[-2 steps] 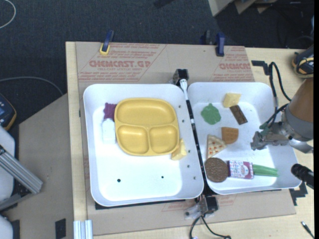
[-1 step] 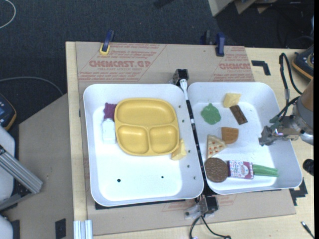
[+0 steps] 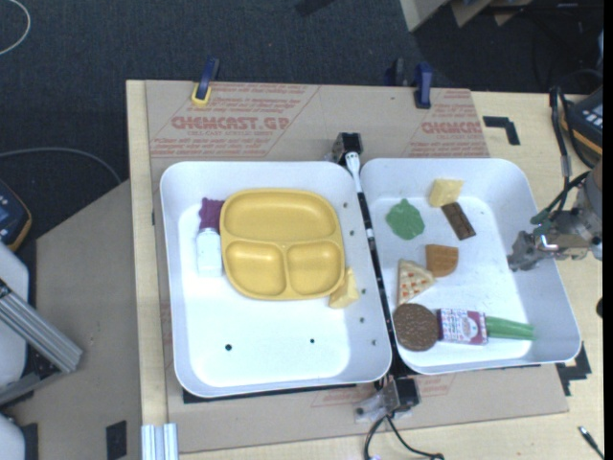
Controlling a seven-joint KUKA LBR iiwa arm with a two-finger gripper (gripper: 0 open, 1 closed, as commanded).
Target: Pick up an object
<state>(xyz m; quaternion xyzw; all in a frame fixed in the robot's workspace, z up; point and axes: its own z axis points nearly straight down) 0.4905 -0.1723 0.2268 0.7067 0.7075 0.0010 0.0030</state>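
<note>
Camera view. The worktop (image 3: pixel 287 113) is a brown sheet printed in red with repeated text; "CHEMCAST GP" can be read on its far left part, and a partial repeat appears at the far right. Two clamps, one yellow-tipped (image 3: pixel 203 84) and one blue (image 3: pixel 421 82), sit at its far edge.

Left bin (image 3: pixel 239 362): a yellow three-compartment tray (image 3: pixel 283 242) lies in the far half. A white bottle with a magenta cap (image 3: pixel 208 233) lies just beside the tray's left edge. A pale yellow piece (image 3: pixel 345 290) touches the tray's right near corner.

Right bin (image 3: pixel 498 185): a green leafy item (image 3: pixel 405 220), a pale yellow block (image 3: pixel 444 192) and a dark brown bar (image 3: pixel 460 220) occupy the far half. A tan bread-like piece (image 3: pixel 442 259) and a triangular slice (image 3: pixel 414 281) lie at centre, just beside each other. A dark round cookie (image 3: pixel 416 325) lies near the front wall, touching a packet with a red-and-white label (image 3: pixel 464 327); the label text is too small to read. A green stick (image 3: pixel 508 329) extends from the packet toward the right.

The gripper (image 3: pixel 529 253) is at the right bin's right wall, apart from all items. Whether the fingers are spread or pressed together cannot be told; nothing shows between them.
</note>
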